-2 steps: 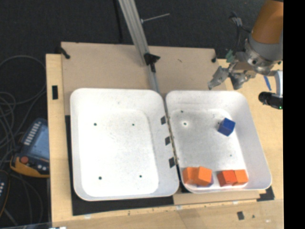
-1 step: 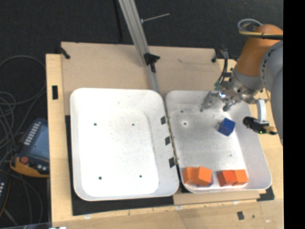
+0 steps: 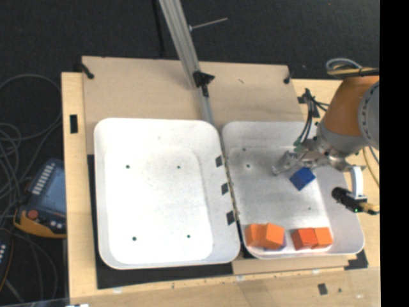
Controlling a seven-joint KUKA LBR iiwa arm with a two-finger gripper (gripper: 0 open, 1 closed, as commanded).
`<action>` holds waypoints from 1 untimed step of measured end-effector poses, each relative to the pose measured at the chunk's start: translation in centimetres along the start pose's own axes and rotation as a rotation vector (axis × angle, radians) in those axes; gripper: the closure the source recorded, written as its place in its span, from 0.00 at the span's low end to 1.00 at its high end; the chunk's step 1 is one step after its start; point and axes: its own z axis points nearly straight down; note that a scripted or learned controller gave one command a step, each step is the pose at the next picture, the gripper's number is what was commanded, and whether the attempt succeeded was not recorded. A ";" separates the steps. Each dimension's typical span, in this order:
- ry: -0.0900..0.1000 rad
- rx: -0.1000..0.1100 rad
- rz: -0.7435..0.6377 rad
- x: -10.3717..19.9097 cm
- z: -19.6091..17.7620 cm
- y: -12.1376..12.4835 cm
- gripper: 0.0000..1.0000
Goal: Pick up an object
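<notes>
Bench [image 3: 73, 190] carries 2 shallow white bins side by side: left bin [image 3: 108, 139] w/ bare floor, right bin [image 3: 255, 136] w/ 3 blocks. Grey arm w/ orange band [image 3: 350, 110] reaches in from the right, gripper [image 3: 295, 167] low over the right bin's middle, whether it's spread or closed can't be told from this angle. Blue block [image 3: 303, 178] sits right at the gripper tip, touching or just under it, grip not visible; orange block [image 3: 265, 235] and orange-red block [image 3: 312, 237] lie apart along the near wall.

Tan bench [image 3: 147, 94] on dark, possibly carpeted floor [image 3: 77, 18], cables [image 3: 19, 126] at left.
</notes>
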 end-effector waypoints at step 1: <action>0.001 -0.011 -0.006 2.6 -13.1 2.4 0.00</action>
